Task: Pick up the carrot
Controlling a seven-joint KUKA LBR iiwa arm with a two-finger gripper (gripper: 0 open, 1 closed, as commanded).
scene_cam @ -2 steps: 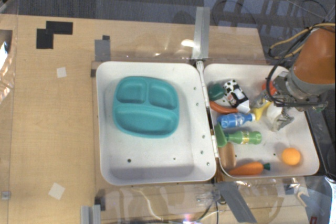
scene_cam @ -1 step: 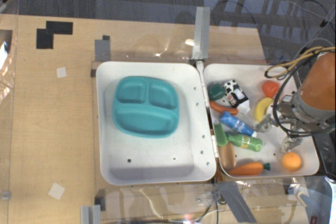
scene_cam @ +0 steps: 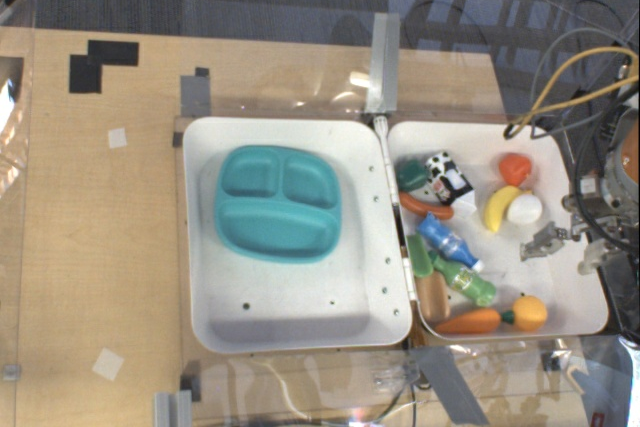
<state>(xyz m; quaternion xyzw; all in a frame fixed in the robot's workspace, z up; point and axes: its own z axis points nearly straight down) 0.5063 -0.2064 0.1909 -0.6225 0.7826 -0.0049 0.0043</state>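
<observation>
The carrot [scene_cam: 468, 321], orange with a small green end, lies flat along the front wall of the right bin [scene_cam: 590, 320]. An orange fruit [scene_cam: 529, 312] sits just to its right. My gripper [scene_cam: 568, 251] hangs over the right side of that bin, up and to the right of the carrot and well apart from it. It is open, with nothing between its fingers.
Crowding the right bin are a blue bottle [scene_cam: 447, 243], green bottle [scene_cam: 472, 283], sausage [scene_cam: 425, 206], cow toy [scene_cam: 447, 177], banana [scene_cam: 497, 208], white egg [scene_cam: 524, 209] and red tomato [scene_cam: 515, 167]. A teal divided plate [scene_cam: 277, 203] lies in the left bin [scene_cam: 300, 325].
</observation>
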